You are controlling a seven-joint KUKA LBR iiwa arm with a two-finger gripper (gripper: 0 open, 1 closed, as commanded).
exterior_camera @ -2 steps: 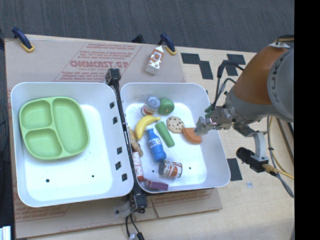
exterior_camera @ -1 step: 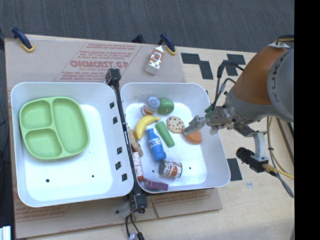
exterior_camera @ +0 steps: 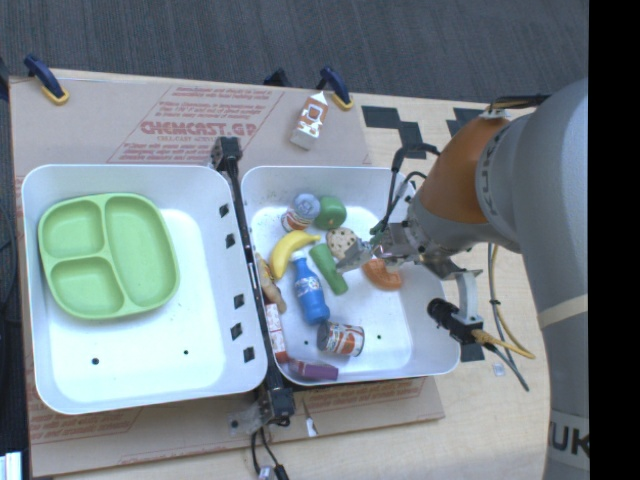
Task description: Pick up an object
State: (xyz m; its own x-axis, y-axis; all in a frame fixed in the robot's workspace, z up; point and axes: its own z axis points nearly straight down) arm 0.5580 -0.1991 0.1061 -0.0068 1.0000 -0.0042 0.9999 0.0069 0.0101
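Gripper (exterior_camera: 362, 255) down in right bin (exterior_camera: 425, 353), by dotted ball (exterior_camera: 342, 240) & orange thing (exterior_camera: 383, 275); can't tell its state. Banana (exterior_camera: 288, 249), blue bottle (exterior_camera: 309, 290), can (exterior_camera: 341, 340) nearby.

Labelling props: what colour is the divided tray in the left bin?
Light green: the divided tray, seen clearly in the camera view.

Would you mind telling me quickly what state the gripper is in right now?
Gripper: down in the right bin among the objects, beside the orange piece; open, closed or holding cannot be told.
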